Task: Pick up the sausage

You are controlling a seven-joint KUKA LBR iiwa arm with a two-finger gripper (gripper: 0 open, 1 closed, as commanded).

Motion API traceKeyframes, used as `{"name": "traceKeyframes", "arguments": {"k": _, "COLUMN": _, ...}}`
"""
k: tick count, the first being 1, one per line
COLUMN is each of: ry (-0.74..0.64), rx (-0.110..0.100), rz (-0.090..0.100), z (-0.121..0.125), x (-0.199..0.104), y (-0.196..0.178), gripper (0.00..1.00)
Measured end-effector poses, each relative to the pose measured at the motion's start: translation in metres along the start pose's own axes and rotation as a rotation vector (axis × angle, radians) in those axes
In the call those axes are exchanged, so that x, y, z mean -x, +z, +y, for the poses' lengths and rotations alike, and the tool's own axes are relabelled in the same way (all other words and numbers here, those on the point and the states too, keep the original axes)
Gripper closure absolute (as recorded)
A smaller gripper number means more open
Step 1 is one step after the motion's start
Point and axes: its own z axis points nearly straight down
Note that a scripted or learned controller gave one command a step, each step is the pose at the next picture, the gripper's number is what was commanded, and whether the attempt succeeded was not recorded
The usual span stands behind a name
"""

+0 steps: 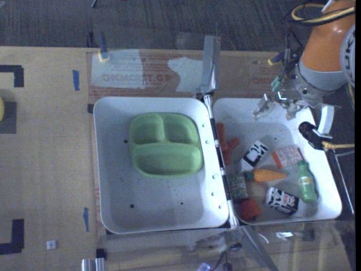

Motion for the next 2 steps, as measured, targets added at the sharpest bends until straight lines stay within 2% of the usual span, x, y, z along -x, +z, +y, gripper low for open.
{"name": "traceKeyframes", "arguments": {"k": 1, "ry": 0.023, "rx": 0.004, "rz": -0.001, "z": -0.0145, "x": -0.0295, "y": 0.1137, "gripper": 0.0}}
{"name": "traceKeyframes", "arguments": {"k": 2, "ry": 0.024, "rx": 0.003, "rz": -0.001, "z": -0.015, "x": -0.0292, "y": 0.1143, "gripper": 0.0}}
